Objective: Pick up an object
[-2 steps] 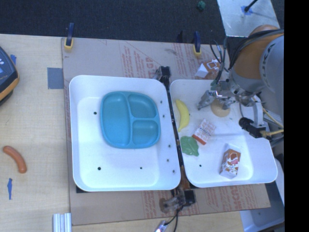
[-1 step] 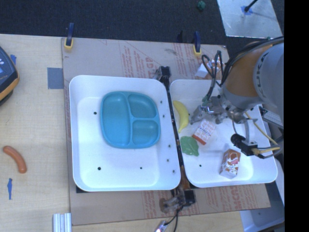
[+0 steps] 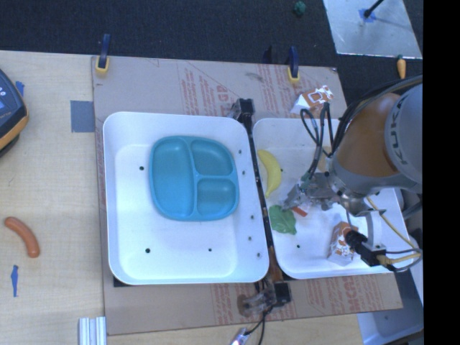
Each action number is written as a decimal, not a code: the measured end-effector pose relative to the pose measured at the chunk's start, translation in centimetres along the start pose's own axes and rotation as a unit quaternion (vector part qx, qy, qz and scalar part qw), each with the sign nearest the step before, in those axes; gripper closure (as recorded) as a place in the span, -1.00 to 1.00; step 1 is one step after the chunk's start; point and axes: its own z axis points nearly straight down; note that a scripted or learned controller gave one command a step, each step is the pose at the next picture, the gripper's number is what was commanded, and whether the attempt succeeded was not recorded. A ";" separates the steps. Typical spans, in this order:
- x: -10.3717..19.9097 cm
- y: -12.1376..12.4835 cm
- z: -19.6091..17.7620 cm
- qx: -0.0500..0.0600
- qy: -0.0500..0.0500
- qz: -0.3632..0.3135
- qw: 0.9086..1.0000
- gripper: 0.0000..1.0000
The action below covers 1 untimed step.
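Note:
The arm reaches in from the right over the right bin [image 3: 287,264]. Its gripper [image 3: 300,198] hangs low near the bin's left side, just above a green leafy item [image 3: 282,223] and a small red piece [image 3: 300,210]. A yellow banana [image 3: 270,169] lies against the bin's left wall, up and left of the gripper. A small orange-and-white packet [image 3: 340,242] rests toward the bin's lower right. The wrist and cables blur the fingers.
The left bin [image 3: 129,257] holds a blue divided plate [image 3: 194,177]. A second packet [image 3: 314,99] lies on the cardboard behind the right bin. A sausage [image 3: 23,236] lies on the bench at far left. Clamps stand at the bins' front and back joints.

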 end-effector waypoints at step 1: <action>-0.7 6.2 -0.1 -0.001 0.000 0.001 1.000 -1.00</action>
